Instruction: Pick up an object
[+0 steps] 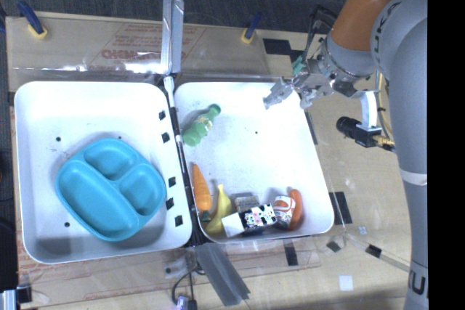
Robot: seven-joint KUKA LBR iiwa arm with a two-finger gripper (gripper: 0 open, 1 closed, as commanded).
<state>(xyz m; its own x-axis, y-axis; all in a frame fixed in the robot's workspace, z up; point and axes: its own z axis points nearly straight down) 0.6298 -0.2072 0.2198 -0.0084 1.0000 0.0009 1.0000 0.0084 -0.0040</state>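
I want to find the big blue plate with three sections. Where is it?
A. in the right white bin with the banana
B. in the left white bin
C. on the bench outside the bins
B: the blue three-section plastic plate lies inside the left white bin, alone there, across the divider from the yellow banana.

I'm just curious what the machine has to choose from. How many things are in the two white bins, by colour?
Blue: 1, the divided tray
Green: 1, the bottle
Orange: 1, the carrot
Yellow: 1, the banana
Black-and-white: 1, the carton
Red-and-white: 1, the small item
Total: 6
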